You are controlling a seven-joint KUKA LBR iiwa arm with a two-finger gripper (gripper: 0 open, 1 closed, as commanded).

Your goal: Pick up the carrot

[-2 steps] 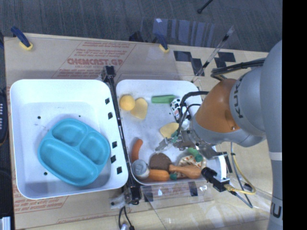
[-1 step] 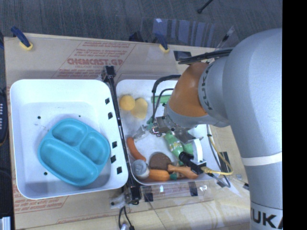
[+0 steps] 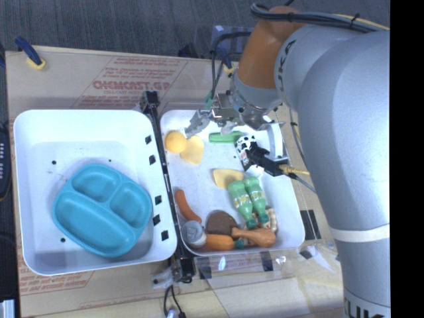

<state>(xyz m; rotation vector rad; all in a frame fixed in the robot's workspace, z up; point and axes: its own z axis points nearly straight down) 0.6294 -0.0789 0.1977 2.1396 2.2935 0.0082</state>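
The carrot (image 3: 218, 242) is a short orange piece lying flat at the front of the right bin (image 3: 289, 197), between a grey can (image 3: 193, 232) and a tan drumstick (image 3: 260, 236), just under a brown lump (image 3: 220, 221). My gripper (image 3: 199, 122) hangs over the far left corner of the same bin, above a yellow ball (image 3: 175, 141) and a pale yellow piece (image 3: 193, 152). It is well away from the carrot, with nothing seen held in it.
The right bin also holds a green stick (image 3: 225, 136), a black-and-white toy (image 3: 246, 142), a yellow wedge (image 3: 226, 176), two green bottles (image 3: 248, 200) and a reddish sausage (image 3: 187, 206). A blue divided plate (image 3: 101, 207) lies in the left bin (image 3: 40, 134).
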